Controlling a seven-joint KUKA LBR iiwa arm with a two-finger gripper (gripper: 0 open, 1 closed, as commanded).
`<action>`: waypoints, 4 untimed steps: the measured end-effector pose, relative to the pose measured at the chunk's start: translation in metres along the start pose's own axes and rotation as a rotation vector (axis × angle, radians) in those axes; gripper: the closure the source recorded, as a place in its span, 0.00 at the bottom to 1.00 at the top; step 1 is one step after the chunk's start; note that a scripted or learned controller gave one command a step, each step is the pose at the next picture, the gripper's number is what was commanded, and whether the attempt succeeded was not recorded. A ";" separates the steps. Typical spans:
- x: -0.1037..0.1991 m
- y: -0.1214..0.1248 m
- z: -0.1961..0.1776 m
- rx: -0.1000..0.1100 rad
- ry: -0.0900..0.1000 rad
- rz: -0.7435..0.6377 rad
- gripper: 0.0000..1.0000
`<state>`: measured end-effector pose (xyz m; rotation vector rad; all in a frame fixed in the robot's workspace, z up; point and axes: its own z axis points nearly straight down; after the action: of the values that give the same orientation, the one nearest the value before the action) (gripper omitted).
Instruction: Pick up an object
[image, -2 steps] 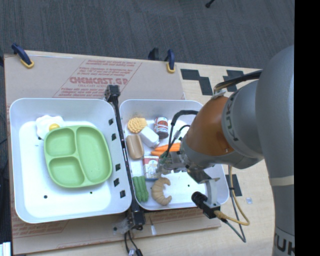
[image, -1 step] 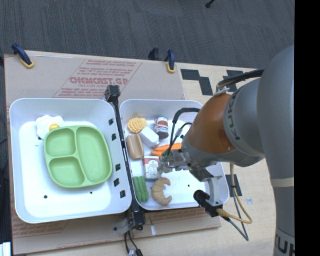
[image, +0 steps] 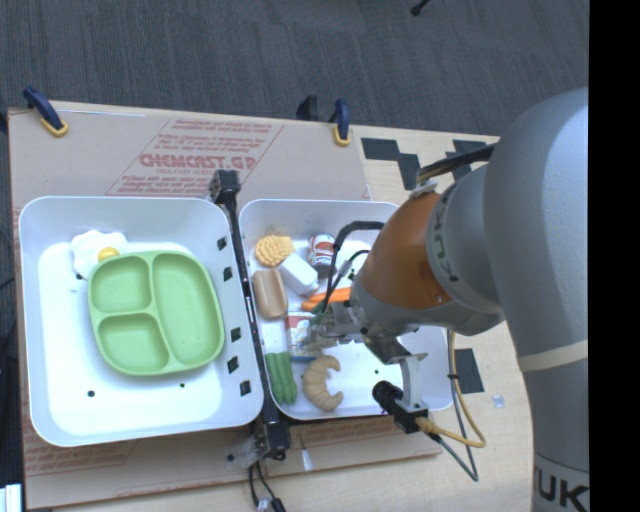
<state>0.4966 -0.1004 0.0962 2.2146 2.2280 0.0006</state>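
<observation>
Croissant (image: 322, 383), tan, curved, near right bin's (image: 400, 211) front edge, gripper (image: 322, 338) just above it, grip state unclear

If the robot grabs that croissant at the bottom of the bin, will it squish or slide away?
The croissant looks like glossy toy food, so it is probably stiff and light rather than squishy. Its curved crescent shape may swivel or slip if pinched off-centre. It lies flat beside the green cucumber, so it seems unlikely to roll.
</observation>
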 end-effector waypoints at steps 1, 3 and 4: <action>0.000 0.001 -0.011 -0.001 0.000 -0.005 1.00; -0.035 0.051 -0.009 -0.008 -0.003 -0.002 1.00; -0.035 0.051 -0.019 -0.007 -0.002 -0.007 1.00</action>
<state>0.5481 -0.1347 0.1155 2.2027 2.2314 0.0062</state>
